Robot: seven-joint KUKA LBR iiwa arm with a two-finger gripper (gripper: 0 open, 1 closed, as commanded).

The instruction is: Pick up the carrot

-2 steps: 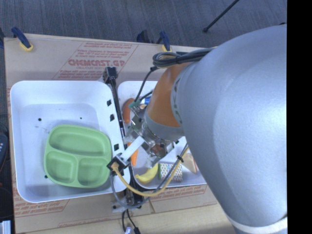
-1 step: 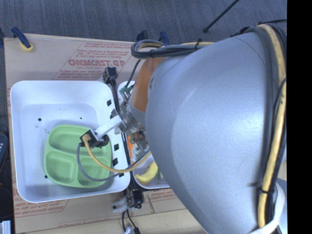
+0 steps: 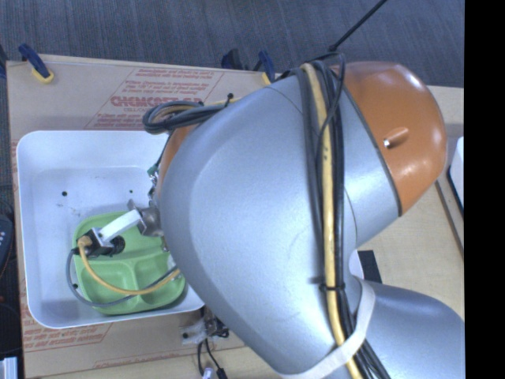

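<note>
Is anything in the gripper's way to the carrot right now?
Cannot tell from this view. The arm hangs over the left bin and hides much of its floor; beside the arm, a green divided plate lies in the bin's near part.

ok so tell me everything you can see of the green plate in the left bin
The green plate is pale green and looks like smooth plastic. It has a rounded outline, and raised ridges split it into shallow compartments. It lies flat on the floor of the left white bin, toward the near wall; whether it touches that wall I cannot tell. Its right side is hidden under the grey arm, so its full shape is unclear.
</note>
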